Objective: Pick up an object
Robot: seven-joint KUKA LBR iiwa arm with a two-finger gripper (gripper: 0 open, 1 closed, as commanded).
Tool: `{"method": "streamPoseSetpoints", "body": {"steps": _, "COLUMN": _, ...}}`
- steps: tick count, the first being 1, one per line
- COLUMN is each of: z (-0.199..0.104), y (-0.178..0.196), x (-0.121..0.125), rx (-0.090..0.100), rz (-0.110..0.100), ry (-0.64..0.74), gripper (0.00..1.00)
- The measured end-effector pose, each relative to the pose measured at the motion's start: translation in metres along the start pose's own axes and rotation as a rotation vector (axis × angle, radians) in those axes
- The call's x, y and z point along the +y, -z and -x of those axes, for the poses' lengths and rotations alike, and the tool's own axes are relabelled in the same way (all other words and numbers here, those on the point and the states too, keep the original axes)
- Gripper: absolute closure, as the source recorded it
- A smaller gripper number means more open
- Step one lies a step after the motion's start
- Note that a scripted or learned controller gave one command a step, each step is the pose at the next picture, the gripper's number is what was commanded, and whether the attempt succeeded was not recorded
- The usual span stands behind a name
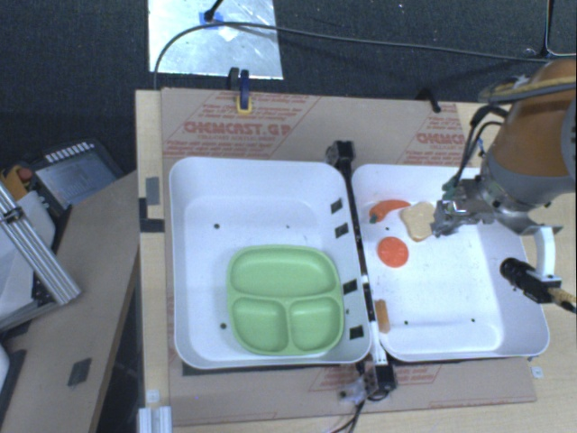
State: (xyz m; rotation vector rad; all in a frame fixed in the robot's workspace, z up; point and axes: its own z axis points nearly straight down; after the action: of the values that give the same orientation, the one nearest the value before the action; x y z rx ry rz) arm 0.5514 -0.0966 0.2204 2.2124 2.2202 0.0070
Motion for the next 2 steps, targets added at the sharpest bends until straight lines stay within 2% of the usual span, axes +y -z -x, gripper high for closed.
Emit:
{"method": "streamPoseSetpoints", "body": {"steps": 1, "z": 0.0, "y": -0.014, "x": 0.001, "rx": 0.001, "rz": -0.007, "ry": -0.001, "gripper": 1.0}}
{"method": "streamPoseSetpoints", "body": {"steps": 2, "z": -0.049, "y": -0.018, "x": 0.006, "rx": 0.004, "rz": -0.007, "ry": 0.004, "gripper": 1.0}}
